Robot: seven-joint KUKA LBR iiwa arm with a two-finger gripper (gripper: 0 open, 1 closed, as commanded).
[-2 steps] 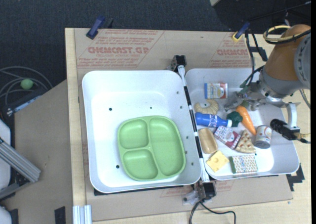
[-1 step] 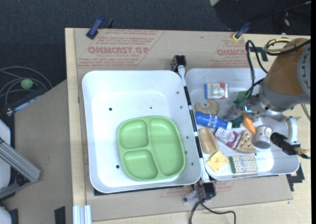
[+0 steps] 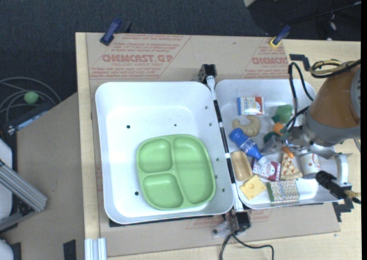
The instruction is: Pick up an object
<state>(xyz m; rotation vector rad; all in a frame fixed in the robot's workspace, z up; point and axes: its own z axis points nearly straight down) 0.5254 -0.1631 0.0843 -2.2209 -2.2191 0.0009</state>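
Hand [image 3: 292, 148] low among right bin's [image 3: 229, 95] clutter, grip state unclear, blue bottle [image 3: 245, 143] lying diagonally, upper-left to lower-right

A single fixed camera looked down at a slant from above the bench [image 3: 172, 52], far enough back to take in both white bins: the left bin [image 3: 114, 138] and the right bin [image 3: 229, 95]. The arm [image 3: 338, 104] entered from the frame's right side.

My desk [image 3: 86, 138] is pale wood, with a printed brown cardboard sheet [image 3: 172, 58] laid over it. Two white bins sit side by side on it: the left bin [image 3: 114, 115] and the right bin [image 3: 229, 89], walls touching.
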